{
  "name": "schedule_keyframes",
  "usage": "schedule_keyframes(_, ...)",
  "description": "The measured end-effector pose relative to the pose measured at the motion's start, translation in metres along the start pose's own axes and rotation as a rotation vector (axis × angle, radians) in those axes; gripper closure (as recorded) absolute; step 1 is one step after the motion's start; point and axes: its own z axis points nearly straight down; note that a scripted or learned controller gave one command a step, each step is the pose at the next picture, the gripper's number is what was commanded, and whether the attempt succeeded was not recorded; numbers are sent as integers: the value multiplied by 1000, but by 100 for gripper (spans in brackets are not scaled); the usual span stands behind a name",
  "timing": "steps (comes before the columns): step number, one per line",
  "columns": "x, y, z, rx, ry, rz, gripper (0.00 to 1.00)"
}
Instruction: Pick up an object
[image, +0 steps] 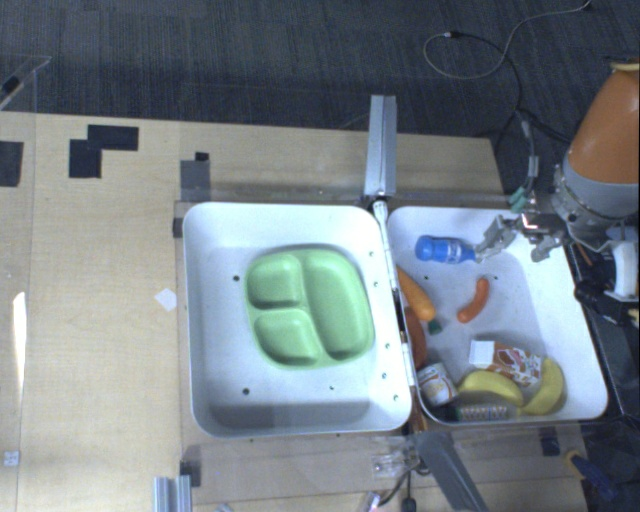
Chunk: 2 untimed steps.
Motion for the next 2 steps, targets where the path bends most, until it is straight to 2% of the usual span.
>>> schedule_keyframes(1,-19,1,114,2,0,77,0)
schedule_keyframes(2,-41,30,158,-7,-2,62,0)
